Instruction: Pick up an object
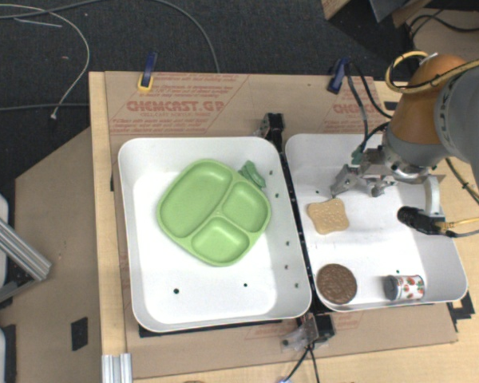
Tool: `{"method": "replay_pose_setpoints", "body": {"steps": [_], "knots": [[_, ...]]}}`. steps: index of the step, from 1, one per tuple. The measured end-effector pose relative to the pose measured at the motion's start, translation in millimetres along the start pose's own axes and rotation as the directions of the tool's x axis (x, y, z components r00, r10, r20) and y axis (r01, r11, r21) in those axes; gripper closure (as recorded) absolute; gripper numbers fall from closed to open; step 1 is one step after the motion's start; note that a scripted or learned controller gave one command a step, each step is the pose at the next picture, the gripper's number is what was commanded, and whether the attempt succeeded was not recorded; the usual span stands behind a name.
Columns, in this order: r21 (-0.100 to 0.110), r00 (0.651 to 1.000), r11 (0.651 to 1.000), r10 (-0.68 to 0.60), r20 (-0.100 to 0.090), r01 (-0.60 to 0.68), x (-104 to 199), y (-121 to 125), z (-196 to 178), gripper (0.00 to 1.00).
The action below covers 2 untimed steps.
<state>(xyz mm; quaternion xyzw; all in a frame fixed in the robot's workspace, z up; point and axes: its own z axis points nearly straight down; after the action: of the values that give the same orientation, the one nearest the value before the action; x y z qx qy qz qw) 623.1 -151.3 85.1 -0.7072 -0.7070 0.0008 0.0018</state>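
My gripper (354, 188) hangs over the back part of the right bin (439, 250), with the grey arm and its orange band coming in from the right. Its two fingers stand apart, open, with nothing between them. A tan slice of toast (327, 216) lies flat just in front of and slightly left of the fingertips, apart from them. Near the bin's front edge sit a brown round patty (336, 283) and a small can (405, 287) lying on its side.
The left bin (144, 278) holds a green divided plate (214, 211) with a small green item (253, 174) at its back right edge. A black-tipped cable part (419, 219) hangs off the arm over the right bin.
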Motion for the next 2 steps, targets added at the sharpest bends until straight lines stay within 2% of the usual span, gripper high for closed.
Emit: {"method": "replay_pose_setpoints", "body": {"steps": [1,2], "knots": [[-0.003,1.0,1.0,0.0,0.0,0.0,0.2,1.0,-11.8,1.0],[-0.012,1.0,1.0,-0.002,0.003,0.002,2.3,12.5,-70.4,1.0]]}}
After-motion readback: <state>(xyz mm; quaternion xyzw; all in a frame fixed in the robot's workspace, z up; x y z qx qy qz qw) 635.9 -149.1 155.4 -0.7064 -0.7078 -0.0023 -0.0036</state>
